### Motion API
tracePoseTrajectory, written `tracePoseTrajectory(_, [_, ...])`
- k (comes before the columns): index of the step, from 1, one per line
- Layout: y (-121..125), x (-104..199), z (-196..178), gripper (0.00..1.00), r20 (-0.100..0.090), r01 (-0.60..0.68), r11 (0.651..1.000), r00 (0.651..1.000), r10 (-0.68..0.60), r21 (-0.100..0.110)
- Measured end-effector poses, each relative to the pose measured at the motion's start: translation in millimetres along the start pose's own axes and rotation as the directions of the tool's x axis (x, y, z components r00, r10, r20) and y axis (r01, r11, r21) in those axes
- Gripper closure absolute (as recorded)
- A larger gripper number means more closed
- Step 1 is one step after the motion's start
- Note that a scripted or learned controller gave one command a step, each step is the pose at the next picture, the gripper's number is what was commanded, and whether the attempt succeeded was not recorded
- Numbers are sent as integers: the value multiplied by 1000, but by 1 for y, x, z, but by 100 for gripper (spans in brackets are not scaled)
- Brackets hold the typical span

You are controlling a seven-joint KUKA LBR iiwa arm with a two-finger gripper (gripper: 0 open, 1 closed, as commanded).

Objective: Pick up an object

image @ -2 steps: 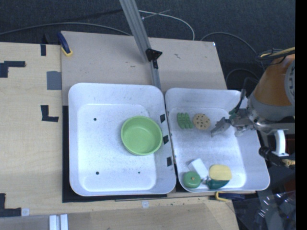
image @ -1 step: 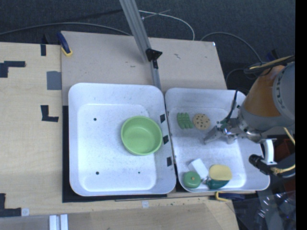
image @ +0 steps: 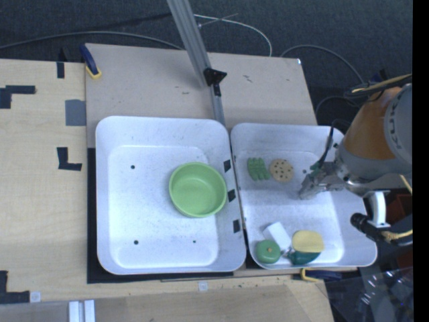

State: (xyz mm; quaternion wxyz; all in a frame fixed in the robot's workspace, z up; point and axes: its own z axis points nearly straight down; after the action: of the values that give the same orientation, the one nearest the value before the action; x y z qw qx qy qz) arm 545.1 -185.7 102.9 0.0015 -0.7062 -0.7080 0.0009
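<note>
I see gripper [image: 310, 188] low in right bin [image: 295, 136], right of cookie [image: 281, 170], can't tell its state, bowl [image: 197, 190] in left bin [image: 117, 139]

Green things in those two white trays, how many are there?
4. A green bowl sits in the left bin. In the right bin: a ridged green piece near its back left, a round green fruit and a teal piece at the front. More may hide under the arm.

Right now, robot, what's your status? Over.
Gripper low inside right bin, nothing seen held. Nearest things: cookie, green ridged piece. Green bowl in left bin. Nothing blocking.
</note>
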Motion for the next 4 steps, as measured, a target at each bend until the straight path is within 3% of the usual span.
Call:
tracePoseTrajectory(3, [-2,-9,-160,100,3,0,1000,1000,0,-9])
tracePoseTrajectory(4, [-1,-9,-194,100,2,-1,1000,1000,1,-6])
